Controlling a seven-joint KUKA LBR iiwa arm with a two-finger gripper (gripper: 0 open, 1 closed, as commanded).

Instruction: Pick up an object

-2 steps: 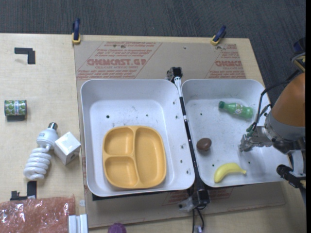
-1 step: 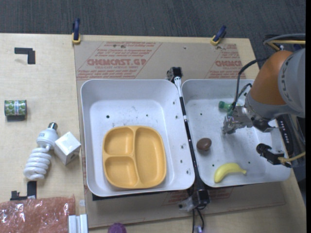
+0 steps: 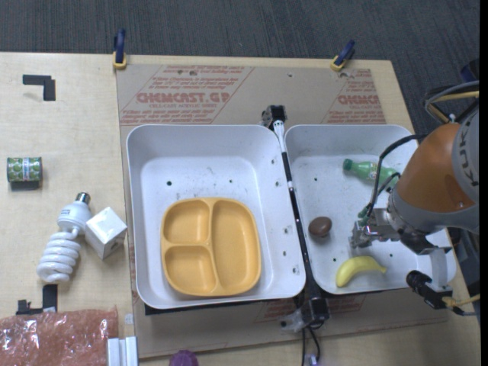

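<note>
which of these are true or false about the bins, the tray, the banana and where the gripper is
1. The yellow divided tray lies in the left bin. True.
2. The banana lies in the left bin. False: it lies in the right bin, near its front edge.
3. The gripper is above the right bin, close to the banana. True.
4. The green bottle stands upright. False: it lies on its side.
5. The brown round object sits on the tray. False: it sits on the right bin's floor.
</note>
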